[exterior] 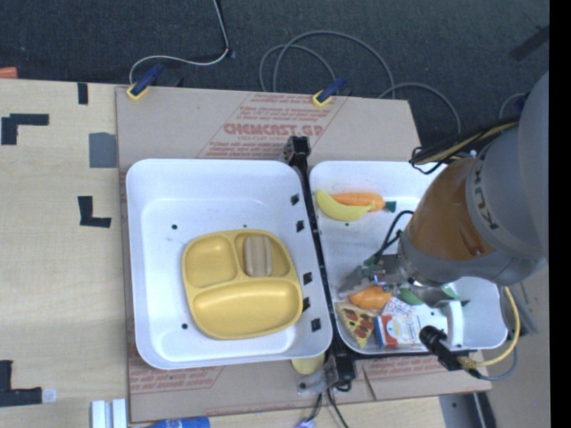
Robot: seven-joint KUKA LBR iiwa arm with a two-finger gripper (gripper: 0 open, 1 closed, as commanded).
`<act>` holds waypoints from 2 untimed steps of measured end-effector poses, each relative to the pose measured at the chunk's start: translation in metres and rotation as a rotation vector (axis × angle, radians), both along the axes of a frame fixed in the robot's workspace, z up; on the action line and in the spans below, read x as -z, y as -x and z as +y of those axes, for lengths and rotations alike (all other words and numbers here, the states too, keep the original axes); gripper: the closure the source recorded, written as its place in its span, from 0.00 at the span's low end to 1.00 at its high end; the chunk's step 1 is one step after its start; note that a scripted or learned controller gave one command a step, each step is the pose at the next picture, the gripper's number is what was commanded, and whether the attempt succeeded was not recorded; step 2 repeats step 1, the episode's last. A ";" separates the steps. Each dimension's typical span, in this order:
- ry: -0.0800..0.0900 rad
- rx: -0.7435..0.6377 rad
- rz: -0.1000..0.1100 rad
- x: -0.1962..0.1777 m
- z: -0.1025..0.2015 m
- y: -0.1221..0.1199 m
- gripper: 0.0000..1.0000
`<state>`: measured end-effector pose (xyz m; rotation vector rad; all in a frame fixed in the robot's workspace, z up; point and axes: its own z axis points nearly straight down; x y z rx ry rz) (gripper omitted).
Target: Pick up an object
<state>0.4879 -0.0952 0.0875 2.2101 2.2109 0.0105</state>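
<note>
In the right bin [464, 324], a yellow banana [332, 206] and an orange carrot [359, 200] lie together near the upper edge, long axes roughly left to right (the carrot's green tip toward the right). The arm [473, 221] reaches in from the right of the frame, its gripper [385, 279] down over a clutter of small items [379, 315] at the bin's lower left; whether it is open cannot be told. The left bin [152, 239] holds a yellow divided plate [241, 283], with bare floor around it.
</note>
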 end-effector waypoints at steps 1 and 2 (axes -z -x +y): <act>-0.006 -0.003 0.006 0.000 -0.003 -0.002 0.00; -0.006 -0.003 0.006 0.000 -0.003 -0.002 0.00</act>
